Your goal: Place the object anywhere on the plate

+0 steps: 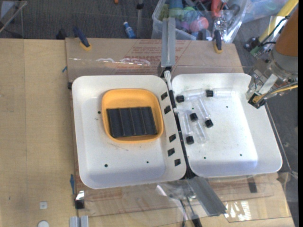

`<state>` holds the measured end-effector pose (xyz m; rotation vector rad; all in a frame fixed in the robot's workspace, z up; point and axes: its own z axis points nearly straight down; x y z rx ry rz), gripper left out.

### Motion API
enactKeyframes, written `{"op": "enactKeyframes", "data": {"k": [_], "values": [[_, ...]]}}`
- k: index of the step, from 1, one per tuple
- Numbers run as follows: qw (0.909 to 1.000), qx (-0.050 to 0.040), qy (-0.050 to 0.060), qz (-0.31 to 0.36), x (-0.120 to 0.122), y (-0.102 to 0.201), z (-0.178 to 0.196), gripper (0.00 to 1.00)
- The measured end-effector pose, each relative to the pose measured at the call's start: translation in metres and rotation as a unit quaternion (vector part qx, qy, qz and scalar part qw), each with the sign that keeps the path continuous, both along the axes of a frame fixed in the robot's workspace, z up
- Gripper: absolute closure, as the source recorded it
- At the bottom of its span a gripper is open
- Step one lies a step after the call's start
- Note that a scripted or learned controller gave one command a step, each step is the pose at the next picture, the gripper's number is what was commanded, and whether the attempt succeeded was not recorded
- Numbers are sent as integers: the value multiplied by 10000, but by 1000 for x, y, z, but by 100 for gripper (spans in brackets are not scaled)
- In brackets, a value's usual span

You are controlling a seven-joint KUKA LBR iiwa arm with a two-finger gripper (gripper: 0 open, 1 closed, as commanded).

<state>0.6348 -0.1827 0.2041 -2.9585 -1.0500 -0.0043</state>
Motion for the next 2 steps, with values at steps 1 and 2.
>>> {"op": "enactKeyframes", "data": {"k": [1, 2], "values": [[9997, -7, -3, 260, 19, 2, 19, 100], [9972, -23, -1, 753, 23, 2, 45, 100]]}}
